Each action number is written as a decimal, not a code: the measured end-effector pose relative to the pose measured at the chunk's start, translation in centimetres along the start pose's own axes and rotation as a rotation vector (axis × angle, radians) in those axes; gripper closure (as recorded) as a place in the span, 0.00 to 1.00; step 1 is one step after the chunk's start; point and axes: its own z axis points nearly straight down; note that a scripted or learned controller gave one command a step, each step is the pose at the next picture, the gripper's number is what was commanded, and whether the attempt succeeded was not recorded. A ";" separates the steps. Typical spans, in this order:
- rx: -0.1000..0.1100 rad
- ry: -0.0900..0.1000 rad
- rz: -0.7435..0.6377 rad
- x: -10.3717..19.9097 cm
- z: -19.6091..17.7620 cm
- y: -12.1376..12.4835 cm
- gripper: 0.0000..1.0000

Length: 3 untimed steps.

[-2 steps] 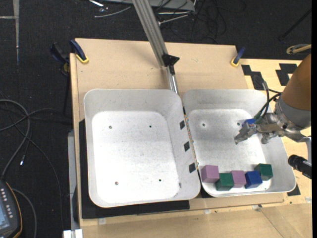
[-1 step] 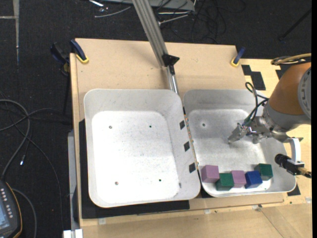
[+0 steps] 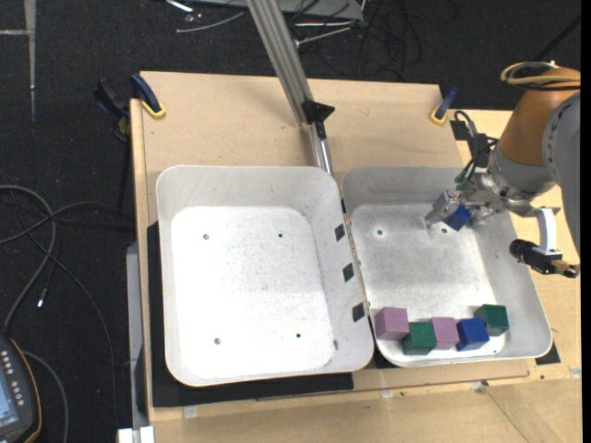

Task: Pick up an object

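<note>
On the worktop (image 3: pixel 240 109) we see the left bin (image 3: pixel 175 210); the right bin (image 3: pixel 517 293) keeps five blocks along its near edge. Our claw (image 3: pixel 450 213) is clamped on a blue block (image 3: pixel 456 217), so we judge lifting clear comes next.

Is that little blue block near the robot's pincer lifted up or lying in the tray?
Cannot tell for sure. The small blue block sits right at the pincer, above the right white tray, but contact is unclear.
</note>
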 end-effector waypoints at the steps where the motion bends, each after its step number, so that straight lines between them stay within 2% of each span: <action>1: 0.009 0.003 0.006 1.5 -0.5 -4.3 0.00; 2: 0.001 0.000 0.001 0.8 0.1 0.7 0.00; 3: 0.002 0.001 0.000 2.9 0.0 2.6 0.00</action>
